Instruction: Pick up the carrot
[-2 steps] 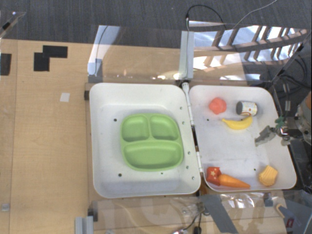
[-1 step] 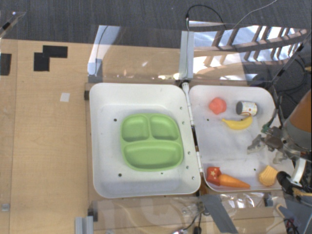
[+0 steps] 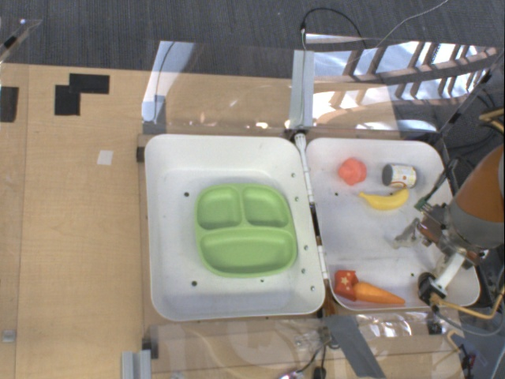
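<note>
The gripper hung over the right part of the right bin, carried by the grey arm with its orange band, which reached in from the right edge. Whether the tool was apart or together I could not tell; its metal parts showed as a small blurred cluster just above the bin floor, with nothing visibly between them.

Below and to the left of it, well apart, the carrot lay near the bin's lower left corner, close to the front wall. It was orange, smooth and tapered, thick at one end and narrowing to a point. Its long axis ran nearly level across the view, sloping slightly downward to the right; the thick end faced left and the tip pointed right. A small red object touched its thick end.

Up from the gripper lay a yellow banana, curved, with a small can on its side just above it and a red ball to their left.

The left bin held a green divided plate with three compartments.
</note>
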